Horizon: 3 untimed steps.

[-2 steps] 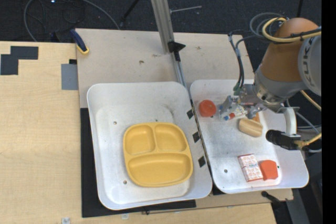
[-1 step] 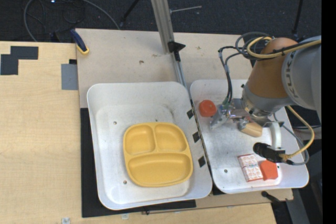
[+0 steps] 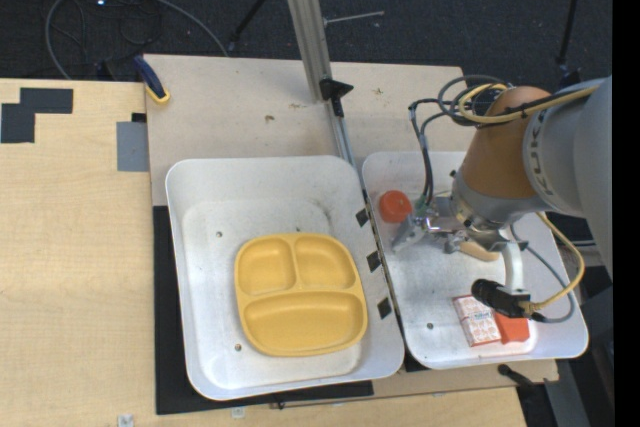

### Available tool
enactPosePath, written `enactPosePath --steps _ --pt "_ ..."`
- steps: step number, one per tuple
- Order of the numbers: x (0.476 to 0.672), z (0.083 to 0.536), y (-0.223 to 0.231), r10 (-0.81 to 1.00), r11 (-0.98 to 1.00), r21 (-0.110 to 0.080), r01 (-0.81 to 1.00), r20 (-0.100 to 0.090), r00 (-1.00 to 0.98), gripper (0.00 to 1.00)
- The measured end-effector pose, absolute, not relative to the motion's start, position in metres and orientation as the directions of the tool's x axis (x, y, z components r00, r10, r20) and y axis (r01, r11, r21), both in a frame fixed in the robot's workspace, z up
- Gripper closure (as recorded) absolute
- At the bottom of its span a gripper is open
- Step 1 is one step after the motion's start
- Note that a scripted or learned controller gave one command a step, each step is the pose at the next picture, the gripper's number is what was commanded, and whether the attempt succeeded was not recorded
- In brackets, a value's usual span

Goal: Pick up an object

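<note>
Centrally, a glossy yellow three-compartment tray (image 3: 299,294) in the smooth white left bin (image 3: 200,215).

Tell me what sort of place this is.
Probably a robotics lab test bench: a robot arm reaches over two white bins, loose cables lie on the dark floor, and a metal mounting post stands behind.

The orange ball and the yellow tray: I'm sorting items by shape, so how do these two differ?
The orange ball is small and round; the yellow tray is far bigger, flat and split into three compartments. The ball lies in the right bin, near its left wall; the tray lies in the left bin. Both are single-coloured and rest on a white bin floor.
</note>
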<state>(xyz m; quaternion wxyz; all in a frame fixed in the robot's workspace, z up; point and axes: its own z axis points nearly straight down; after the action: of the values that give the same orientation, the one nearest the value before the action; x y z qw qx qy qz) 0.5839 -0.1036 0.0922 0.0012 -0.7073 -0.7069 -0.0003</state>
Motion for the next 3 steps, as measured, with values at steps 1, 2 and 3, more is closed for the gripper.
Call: enactPosePath --steps 1,2,3 --pt "0.586 0.104 -0.102 1.0 -0.004 0.006 1.0 0.006 0.004 1.0" --pt "0.588 0.165 -0.11 1.0 -0.001 0.002 1.0 -0.001 0.001 1.0" --pt "0.588 0.203 -0.111 1.0 0.0 0.001 1.0 0.0 0.0 1.0"
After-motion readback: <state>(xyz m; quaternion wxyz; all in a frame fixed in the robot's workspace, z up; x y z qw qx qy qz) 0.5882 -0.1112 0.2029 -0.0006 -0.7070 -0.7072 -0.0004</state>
